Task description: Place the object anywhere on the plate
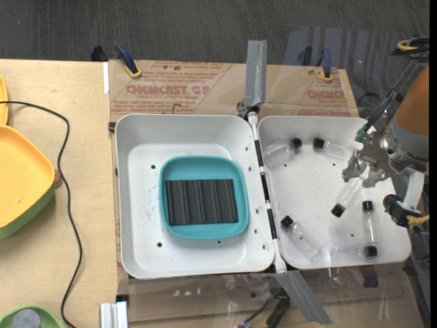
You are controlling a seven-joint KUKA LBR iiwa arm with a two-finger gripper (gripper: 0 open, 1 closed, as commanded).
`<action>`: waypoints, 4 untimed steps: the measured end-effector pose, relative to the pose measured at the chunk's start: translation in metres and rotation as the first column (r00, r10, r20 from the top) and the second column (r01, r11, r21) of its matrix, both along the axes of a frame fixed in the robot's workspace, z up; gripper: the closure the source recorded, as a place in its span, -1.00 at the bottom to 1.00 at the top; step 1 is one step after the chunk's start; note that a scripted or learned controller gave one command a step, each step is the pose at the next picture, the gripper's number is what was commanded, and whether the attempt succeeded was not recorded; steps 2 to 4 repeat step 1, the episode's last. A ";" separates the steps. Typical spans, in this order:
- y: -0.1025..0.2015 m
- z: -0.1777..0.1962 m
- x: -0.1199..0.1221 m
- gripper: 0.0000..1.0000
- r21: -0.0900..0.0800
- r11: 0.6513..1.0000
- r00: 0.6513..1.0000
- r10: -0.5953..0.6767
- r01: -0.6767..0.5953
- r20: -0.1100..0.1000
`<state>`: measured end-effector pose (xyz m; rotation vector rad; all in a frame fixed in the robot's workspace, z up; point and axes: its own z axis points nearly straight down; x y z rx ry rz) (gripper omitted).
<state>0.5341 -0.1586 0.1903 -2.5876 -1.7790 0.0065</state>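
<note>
A teal plate (205, 198) with a dark ribbed centre lies flat, centre-left. Clear, black-capped vials (369, 219) lie scattered at right, one tilted (346, 198).

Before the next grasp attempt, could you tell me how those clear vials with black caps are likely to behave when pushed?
The vial near the end effector looks cylindrical, so it probably rolls. Its clear, glossy wall suggests it is slippery. Being slim and seemingly empty, it is likely light, skidding across the right bin.

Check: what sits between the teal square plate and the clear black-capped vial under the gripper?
In the camera view: left bin's bare white floor, the divider between bins, then right bin's floor, before the vial below the gripper; plate.
</note>
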 end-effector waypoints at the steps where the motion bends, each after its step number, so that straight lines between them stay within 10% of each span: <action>1: 0.000 0.000 0.000 -1.00 0.000 1.000 1.000 0.000 0.000 0.000; 4: 0.000 0.000 0.000 -1.00 0.000 1.000 1.000 0.000 0.000 0.000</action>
